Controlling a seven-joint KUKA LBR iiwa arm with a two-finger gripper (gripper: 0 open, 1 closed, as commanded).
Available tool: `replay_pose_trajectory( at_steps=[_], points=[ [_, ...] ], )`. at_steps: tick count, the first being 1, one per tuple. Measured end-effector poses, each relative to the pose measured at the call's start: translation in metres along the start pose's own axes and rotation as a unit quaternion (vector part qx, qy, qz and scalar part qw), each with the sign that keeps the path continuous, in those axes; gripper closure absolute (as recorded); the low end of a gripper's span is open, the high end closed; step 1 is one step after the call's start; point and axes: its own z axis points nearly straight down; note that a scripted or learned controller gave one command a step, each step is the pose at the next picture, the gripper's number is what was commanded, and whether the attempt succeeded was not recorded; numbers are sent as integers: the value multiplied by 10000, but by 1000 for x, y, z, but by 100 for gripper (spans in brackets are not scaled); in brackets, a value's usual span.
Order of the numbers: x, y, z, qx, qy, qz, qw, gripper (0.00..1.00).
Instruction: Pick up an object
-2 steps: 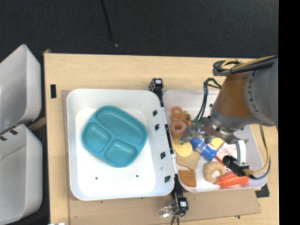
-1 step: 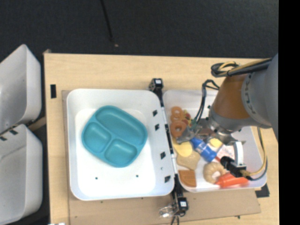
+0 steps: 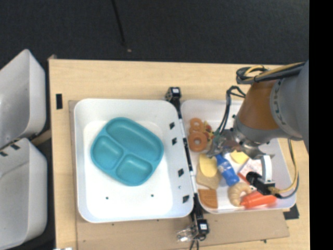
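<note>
Claw (image 3: 219,149): lowered into the right bin, among the toy food; whether its fingers are spread or pressed together cannot be told, as the wrist hides them.
Arm (image 3: 276,108): grey with an orange band, reaching in from the right, above and to the right of the claw.
Right bin (image 3: 289,204): white, shallow, around the claw on all sides.
Blue bottle (image 3: 227,171): just below the claw, lying tilted; contact with the claw cannot be told.
Brown rings (image 3: 196,134): two, just left of the claw, one above the other.
Yellow piece (image 3: 207,166): below and left of the claw, beside the blue bottle.
Brown waffle-like piece (image 3: 208,197): farther below the claw, near the bin's lower left corner.
Orange carrot-like piece (image 3: 257,200): below and right of the claw, near the bin's lower wall.
Left bin (image 3: 83,191): white, well to the left of the claw.
Teal divided plate (image 3: 126,150): lying in the left bin, well apart from the claw.
Table (image 3: 62,77): tan, carrying both bins.
</note>
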Motion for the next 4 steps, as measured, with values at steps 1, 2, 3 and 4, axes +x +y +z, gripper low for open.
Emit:
replay_pose_trajectory(
  at_steps=[1, 2, 3, 4],
  points=[
    [-6, -3, -44, 27, -11, -7, 10000, 100],
    [1, 2, -90, 18, -11, -57, 10000, 100],
    [0, 4, -129, 23, -12, -60, 10000, 100],
    [52, 23, -138, 38, 1, -81, 10000, 100]
  ],
)
